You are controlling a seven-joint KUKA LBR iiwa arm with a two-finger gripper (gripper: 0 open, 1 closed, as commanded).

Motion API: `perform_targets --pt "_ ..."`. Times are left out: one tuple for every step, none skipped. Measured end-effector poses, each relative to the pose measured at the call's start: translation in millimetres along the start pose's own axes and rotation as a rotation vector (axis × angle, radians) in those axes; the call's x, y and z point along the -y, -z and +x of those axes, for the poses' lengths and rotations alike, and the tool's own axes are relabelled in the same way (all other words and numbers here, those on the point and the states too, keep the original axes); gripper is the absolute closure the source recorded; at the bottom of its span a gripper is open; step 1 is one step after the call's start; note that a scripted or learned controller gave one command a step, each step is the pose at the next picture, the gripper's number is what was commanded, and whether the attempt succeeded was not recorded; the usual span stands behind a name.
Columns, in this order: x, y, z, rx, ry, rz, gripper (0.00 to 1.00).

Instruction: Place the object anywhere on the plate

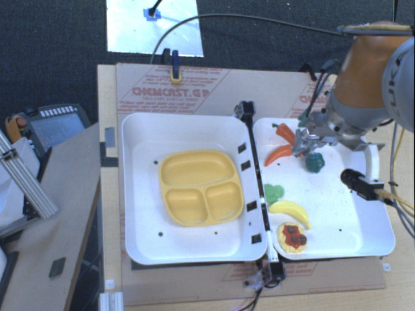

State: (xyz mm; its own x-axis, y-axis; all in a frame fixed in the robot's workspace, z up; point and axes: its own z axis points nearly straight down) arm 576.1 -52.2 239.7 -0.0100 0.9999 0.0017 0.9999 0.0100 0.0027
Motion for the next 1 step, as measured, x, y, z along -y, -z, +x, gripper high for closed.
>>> perform_targets --pt "4.8 2.3 61.2 -0.001 0.001 0.001 1.00"
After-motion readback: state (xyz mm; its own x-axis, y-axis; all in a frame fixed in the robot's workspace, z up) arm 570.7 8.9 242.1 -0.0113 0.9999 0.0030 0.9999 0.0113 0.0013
